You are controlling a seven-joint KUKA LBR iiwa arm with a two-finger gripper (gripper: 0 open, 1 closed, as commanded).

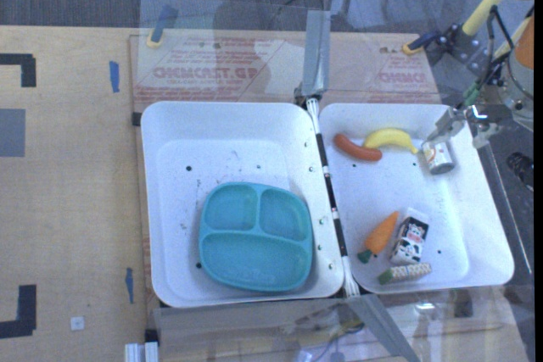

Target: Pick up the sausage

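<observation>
1. While the arm reaches in from the right, its gripper [458,121] hangs over the upper right corner of the right bin [485,220]; whether it is open or closed cannot be told from this view, and nothing is seen held in it.
2. Just below the gripper a small tin can [439,158] lies on its side on the bin floor.
3. To the gripper's left lies a banana [391,138], and further left, touching the banana's end, the sausage [357,147], close to the bin's left wall.
4. Well below the gripper, in the lower part of the same bin, a carrot [380,233] lies beside a small black-and-white carton [410,240], with a corn cob [405,272] beneath them.
5. Farthest to the left sits the left bin [170,182], which holds a teal plate [254,238] with three compartments.
</observation>
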